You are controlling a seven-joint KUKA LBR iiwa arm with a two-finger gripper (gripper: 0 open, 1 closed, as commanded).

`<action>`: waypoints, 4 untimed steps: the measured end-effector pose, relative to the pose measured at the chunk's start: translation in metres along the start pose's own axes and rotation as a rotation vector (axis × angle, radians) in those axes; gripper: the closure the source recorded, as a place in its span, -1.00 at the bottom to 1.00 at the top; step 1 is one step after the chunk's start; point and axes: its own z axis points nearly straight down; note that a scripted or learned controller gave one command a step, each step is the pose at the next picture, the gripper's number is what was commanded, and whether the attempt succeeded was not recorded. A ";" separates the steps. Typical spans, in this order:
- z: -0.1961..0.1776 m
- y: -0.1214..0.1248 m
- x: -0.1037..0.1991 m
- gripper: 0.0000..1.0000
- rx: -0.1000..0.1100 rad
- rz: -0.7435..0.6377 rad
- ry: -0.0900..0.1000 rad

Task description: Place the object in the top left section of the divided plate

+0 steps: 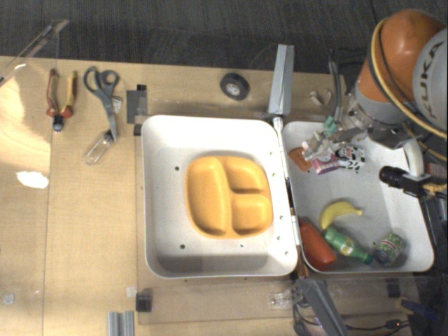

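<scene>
Reaching into the right bin (413, 261), the hand (329, 142) is hovering over a pink packet (329, 163); its grip is unclear. Waiting in the left bin (164, 187) is the yellow divided plate (227, 194), its sections bare.

**Hidden and cut-off parts**

The arm (406, 54) is cut off by the top and right edges, so its base is not seen. The gripper (329, 140) is seen from above among small items, and the state of its fingers cannot be told. A pink packet (330, 164) and a brown item (299, 159) beneath it are partly covered. The can (389, 247) label is too small to be read. The right bin (413, 219) rim is partly hidden by black hardware.
</scene>
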 end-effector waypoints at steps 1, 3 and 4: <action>0.051 0.006 0.045 1.00 0.000 -0.395 0.002; 0.038 0.009 0.045 1.00 -0.009 -0.397 -0.001; 0.050 -0.001 0.128 1.00 -0.001 -0.460 0.003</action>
